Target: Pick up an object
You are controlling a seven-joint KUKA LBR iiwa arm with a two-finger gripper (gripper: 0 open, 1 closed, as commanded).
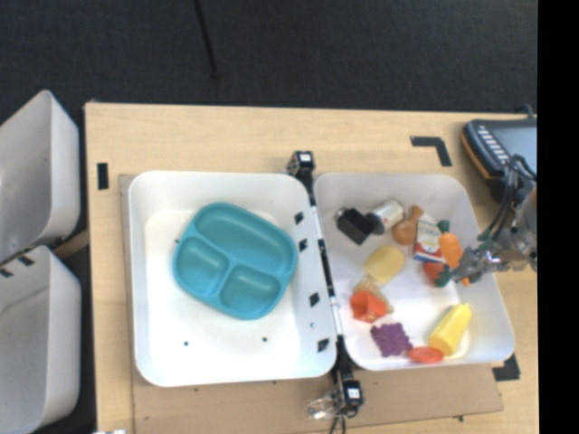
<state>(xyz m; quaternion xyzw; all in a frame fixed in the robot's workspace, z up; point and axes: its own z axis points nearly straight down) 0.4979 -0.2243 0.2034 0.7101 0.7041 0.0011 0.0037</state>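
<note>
The right bin (488,333) holds several small toys. Among them are a black piece (355,225) next to a white cylinder (388,212), a yellow block (384,263) and an orange-red toy (368,305). A purple cluster (391,337) and a yellow bottle-like toy (450,326) lie near the front. An orange and green toy (450,262) lies close to the right wall. My gripper (489,255) sits at the bin's right rim, just right of that orange and green toy, with cables above it. Nothing is visibly held.
The left bin (154,333) holds a blue divided plate (235,260). A dark control pendant (498,145) lies on the bench at the back right. Two white bulky shapes (32,179) stand off the bench's left side.
</note>
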